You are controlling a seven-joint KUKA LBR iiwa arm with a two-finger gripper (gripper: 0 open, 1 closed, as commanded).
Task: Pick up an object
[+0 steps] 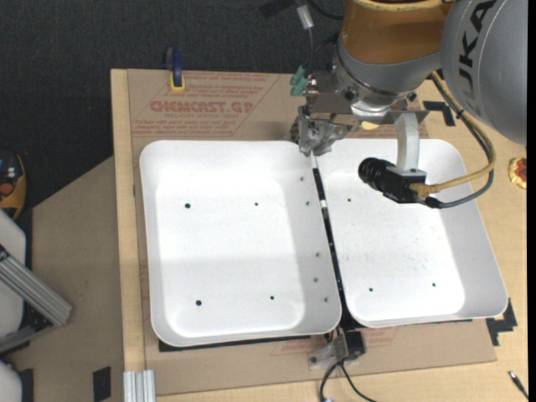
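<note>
A: Brown board on the desk [124, 224], 2 shallow white bins side by side, blue-and-yellow clamp [175, 69] pinned at 11 o'clock.

B: Floors of the left bin [226, 249] and right bin [410, 266] both white, marked with a few small dark dots. Arm [389, 23] reaching in from 1 o'clock.

A: Jaws?

B: Hanging over the far end of the seam between the bins, at 12 o'clock, close to the rims. Spread or pressed together, cannot tell from this slant. Nothing seen pinched between them.

A: And the object to pick up?

B: Cannot place it. Perhaps hidden under the wrist at 12 o'clock; cannot tell.

A: Handling, then?

B: Guesswork only: weight, stiffness and slipperiness all unknown. Best to assume something small and light, to take hold across its narrowest middle, and to stay clear of the bin rims, likely hard against a descending tool.
</note>
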